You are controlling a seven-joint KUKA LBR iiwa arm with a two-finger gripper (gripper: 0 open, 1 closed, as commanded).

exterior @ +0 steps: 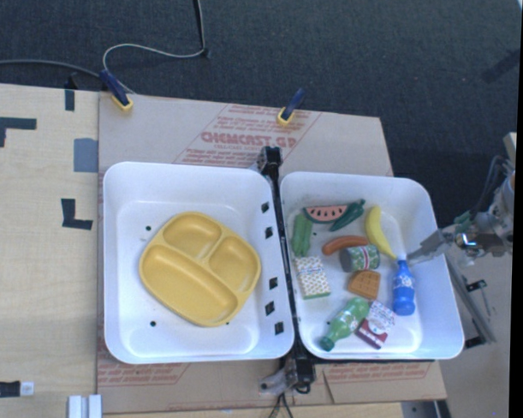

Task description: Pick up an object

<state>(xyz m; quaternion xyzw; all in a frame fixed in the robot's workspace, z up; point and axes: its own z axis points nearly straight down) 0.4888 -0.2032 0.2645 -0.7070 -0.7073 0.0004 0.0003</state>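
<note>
Two shallow white plastic bins sit side by side on a brown cardboard sheet [238,134] over the bench. Left bin [123,242] carries one yellow plastic divided tray [199,268], roughly centred, turned at an angle.

Right bin [437,321] carries the toy clutter: red watermelon slice [323,215] and dark green pepper [349,214] near the far edge, green cucumber [302,235] along the left wall, yellow banana [379,231] toward the far right corner, red-orange sausage [344,244] just beside it. Mid-bin: small green can [362,258], white printed carton [312,278], orange-brown waffle-like piece [363,284]. Blue plastic bottle with white cap [403,288] near the right wall. Green bottle [343,322] and a red-and-white packet [377,323] near the front edge.

Gripper [423,251] comes in over the right wall of the right bin, tip just above the blue bottle's cap, close to it; contact unclear. Cannot tell the finger state, nothing visibly held. Arm body [488,229] is outside the bin's right edge.

Two yellow-and-blue clamps [116,92] pin the cardboard's far edge.
</note>
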